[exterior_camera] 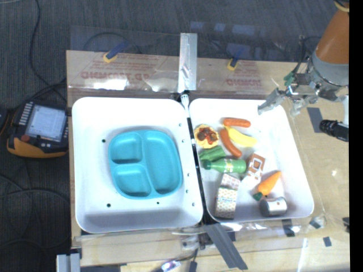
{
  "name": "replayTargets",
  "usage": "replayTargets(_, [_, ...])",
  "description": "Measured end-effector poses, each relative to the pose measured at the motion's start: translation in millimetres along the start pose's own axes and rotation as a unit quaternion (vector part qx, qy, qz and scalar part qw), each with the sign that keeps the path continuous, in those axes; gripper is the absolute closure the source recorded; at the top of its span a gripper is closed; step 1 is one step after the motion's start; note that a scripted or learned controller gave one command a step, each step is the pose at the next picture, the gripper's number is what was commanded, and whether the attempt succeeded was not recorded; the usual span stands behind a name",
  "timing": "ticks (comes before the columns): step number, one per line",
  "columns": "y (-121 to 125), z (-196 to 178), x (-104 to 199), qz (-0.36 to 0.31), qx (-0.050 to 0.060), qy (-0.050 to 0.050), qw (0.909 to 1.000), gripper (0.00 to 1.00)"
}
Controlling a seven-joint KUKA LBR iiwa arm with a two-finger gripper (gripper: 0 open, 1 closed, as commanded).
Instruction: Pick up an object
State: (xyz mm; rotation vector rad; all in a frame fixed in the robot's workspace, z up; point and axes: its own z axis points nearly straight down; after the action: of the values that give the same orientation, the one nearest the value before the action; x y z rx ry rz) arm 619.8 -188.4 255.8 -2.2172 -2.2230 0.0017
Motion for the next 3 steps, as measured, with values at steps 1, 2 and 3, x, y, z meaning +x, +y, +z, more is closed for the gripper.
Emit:
replayTargets(1, [-11.3,96.5,26.9,-0.001,0.001,-0.001,1.0,0.0])
replayTargets(2, [29.2,167.0,10.9,-0.047,-0.005,-0.004,0.9989,0.0])
replayTargets(3, [30.3,155.6,11.5,-0.048,-0.006,-0.005,0.9988,1.0])
